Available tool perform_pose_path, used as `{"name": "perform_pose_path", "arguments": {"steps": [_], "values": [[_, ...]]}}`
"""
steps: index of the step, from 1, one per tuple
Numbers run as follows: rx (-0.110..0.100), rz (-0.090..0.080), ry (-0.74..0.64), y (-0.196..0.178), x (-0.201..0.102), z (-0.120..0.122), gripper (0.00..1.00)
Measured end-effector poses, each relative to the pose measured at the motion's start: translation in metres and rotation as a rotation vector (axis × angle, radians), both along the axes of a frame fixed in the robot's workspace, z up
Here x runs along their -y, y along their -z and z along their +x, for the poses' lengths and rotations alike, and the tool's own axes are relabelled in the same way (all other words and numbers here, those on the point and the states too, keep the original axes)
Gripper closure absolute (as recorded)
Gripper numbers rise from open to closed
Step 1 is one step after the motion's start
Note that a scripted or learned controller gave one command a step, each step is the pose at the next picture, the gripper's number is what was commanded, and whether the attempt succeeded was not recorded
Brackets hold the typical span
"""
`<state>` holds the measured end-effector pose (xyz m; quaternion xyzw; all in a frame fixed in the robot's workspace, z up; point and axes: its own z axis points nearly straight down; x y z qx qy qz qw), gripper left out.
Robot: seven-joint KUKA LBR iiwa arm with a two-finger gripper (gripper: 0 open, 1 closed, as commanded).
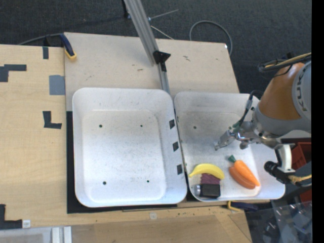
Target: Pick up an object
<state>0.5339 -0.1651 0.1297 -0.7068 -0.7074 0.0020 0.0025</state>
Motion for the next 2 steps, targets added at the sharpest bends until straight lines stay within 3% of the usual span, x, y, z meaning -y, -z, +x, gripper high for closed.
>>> {"name": "perform_pose_path", "arguments": {"steps": [1, 2], "values": [[0.004, -0.001, -0.001, -0.013, 0.0, 0.001, 1.0], [0.009, -0.002, 0.0, -0.055, 0.001, -0.001, 1.0]]}}
